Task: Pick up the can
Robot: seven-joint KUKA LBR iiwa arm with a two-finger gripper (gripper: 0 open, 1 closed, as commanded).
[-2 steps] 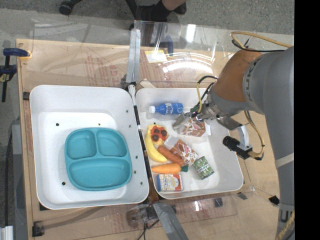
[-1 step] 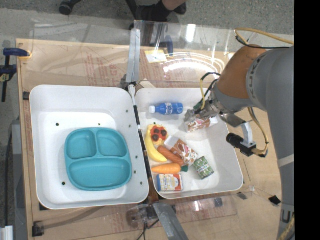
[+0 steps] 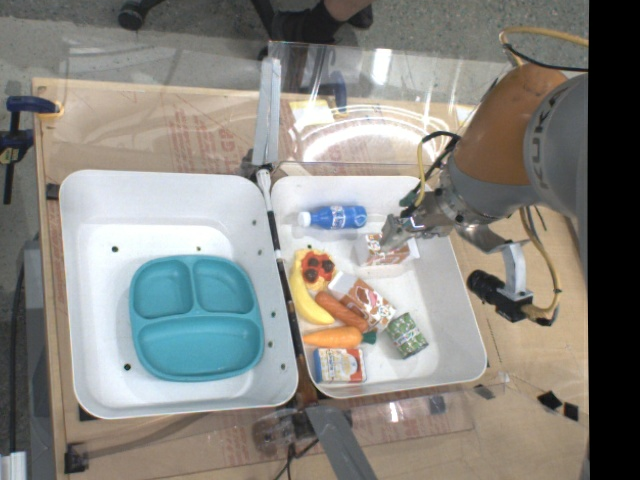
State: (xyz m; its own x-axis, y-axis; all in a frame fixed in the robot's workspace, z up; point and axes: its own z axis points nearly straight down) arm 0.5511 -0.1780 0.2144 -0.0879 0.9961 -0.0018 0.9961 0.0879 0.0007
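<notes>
Bins sat side by side on the bench, nearest the camera. Left bin held a teal divided plate, lying flat. Right bin held the clutter. At its near edge lay a small carton with an orange label; just beyond it, a carrot. The can, green and lying on its side, rested near the front right of that bin, apart from the gripper. Next back came a hot dog and a red-brown packet, then a banana along the left wall with a strawberry at its far end. Farther back, the gripper was low over a small clear packet; whether its fingers were open or closed could not be made out. A blue-labelled water bottle lay on its side by the far wall.
</notes>
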